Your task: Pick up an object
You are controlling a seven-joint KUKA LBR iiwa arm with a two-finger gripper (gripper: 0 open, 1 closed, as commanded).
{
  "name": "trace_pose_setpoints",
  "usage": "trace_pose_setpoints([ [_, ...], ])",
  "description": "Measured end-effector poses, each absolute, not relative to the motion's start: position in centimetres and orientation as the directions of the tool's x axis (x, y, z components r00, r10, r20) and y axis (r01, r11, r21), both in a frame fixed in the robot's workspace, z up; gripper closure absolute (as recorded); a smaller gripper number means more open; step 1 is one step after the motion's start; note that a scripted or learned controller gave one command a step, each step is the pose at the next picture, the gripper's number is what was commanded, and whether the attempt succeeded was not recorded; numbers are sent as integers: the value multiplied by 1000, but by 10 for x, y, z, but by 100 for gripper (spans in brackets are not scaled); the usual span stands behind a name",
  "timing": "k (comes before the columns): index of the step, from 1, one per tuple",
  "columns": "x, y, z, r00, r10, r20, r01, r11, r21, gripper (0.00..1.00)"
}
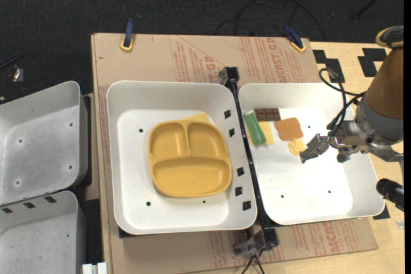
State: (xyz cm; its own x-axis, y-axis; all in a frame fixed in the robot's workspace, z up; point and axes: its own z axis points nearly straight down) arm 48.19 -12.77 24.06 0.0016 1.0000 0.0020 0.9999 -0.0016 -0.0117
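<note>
Several small objects lie in the back left part of the right bin (334,199): a green block (257,131), a dark brown bar (267,115), an orange flat piece (289,129), a pale yellow piece (266,134) and a small yellow piece (296,147). My gripper (313,149) reaches in from the right on the grey arm with its orange band (390,83). Its dark tip hangs low over the bin floor, just right of the small yellow piece and close to touching it. I see nothing held in it.
The left bin (128,138) holds a yellow divided plate (189,159). A black divider (244,151) runs between the two bins. Cables (340,106) trail from the wrist over the right bin's back edge. Grey trays (38,138) lie off the bench at the left.
</note>
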Motion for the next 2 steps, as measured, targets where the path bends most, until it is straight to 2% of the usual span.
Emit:
trace_pose_setpoints([
  [1,484,-127,246,-1,1000,0,1000,1,-1,0],
  [2,489,-120,186,1,1000,2,1000,-1,-5,0],
])
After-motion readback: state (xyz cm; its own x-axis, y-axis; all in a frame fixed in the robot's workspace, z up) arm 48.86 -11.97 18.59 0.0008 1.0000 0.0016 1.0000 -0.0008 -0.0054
